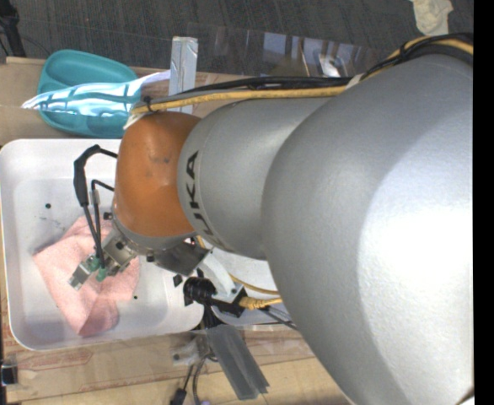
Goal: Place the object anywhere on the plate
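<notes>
gripper [89,270]: directly over crumpled pink cloth [70,281] in left white bin [15,226] | cloth extends lower-left | grasp state: cannot tell

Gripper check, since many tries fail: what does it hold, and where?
Cannot be told: the gripper sits over the pink cloth in the left bin.

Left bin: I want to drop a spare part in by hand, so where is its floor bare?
The left bin has bare floor along its far and left walls, above the pink cloth. The near right part is crowded: the claw sits over the cloth, with the arm above.
</notes>
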